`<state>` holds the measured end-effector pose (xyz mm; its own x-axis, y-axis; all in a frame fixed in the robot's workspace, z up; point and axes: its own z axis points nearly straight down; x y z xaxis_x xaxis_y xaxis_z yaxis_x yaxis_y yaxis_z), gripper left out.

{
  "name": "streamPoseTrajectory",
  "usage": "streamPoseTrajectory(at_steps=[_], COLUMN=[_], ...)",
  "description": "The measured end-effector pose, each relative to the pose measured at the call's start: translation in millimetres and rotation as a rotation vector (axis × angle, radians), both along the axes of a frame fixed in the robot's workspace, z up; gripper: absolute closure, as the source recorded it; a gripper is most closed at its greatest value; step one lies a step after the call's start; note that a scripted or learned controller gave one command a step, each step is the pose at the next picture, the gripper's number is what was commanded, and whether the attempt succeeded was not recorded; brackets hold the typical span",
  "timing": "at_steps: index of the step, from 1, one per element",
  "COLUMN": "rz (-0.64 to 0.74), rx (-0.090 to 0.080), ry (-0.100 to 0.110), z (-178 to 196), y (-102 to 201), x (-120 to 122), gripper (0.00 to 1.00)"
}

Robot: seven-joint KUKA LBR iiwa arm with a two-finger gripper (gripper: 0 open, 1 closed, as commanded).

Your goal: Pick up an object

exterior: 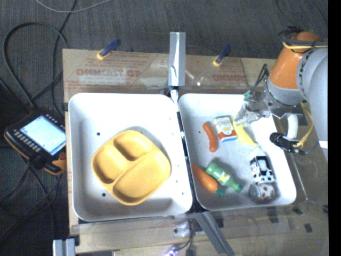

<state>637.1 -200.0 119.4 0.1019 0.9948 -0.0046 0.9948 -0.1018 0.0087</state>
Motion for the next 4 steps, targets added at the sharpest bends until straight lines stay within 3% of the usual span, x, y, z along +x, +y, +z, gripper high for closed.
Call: streamPoseTrajectory(at_steps=[1,2,3,4], rz=[0.0,0.01,0.013,-0.09], rx=[0.0,0.011,0.007,0.002], ry=[0.004,-0.009,-0.017,0.009], z=[-2,-21,-11,83], y=[0,-11,-10,22], x=[-1,-4,-1,31], gripper=[0.0,0.0,1.0,1.0])
